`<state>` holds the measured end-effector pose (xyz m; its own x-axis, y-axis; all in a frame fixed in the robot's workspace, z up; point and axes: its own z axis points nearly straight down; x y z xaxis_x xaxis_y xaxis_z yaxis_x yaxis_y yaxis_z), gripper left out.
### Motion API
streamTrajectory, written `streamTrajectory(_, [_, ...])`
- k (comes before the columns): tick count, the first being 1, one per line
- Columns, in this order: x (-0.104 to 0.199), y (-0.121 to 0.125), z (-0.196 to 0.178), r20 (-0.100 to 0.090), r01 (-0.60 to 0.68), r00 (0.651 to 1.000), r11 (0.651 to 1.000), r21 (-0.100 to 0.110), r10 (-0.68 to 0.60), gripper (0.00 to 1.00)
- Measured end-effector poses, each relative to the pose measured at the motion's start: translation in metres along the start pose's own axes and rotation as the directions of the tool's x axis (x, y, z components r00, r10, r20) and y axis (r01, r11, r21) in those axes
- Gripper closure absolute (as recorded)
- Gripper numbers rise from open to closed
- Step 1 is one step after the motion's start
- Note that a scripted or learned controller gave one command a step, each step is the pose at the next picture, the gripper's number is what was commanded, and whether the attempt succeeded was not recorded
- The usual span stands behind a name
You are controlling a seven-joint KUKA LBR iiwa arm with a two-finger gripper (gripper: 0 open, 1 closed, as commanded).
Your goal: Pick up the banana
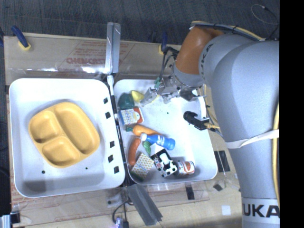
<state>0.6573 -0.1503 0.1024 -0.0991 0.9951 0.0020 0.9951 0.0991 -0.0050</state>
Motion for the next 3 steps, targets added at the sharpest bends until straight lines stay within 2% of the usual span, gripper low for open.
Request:
streamTrajectory(1, [0.000, 0.001, -0.011, 0.000, 0.003, 1.000, 1.000, -0.001, -0.003, 1.00])
streamTrajectory(2, [0.000, 0.001, -0.011, 0.000, 0.004, 1.000, 1.000, -0.001, -0.004, 0.00])
streamTrajectory(3, [0.035, 0.003, 0.009, 0.009, -0.029, 1.000, 1.000, -0.005, 0.030, 0.00])
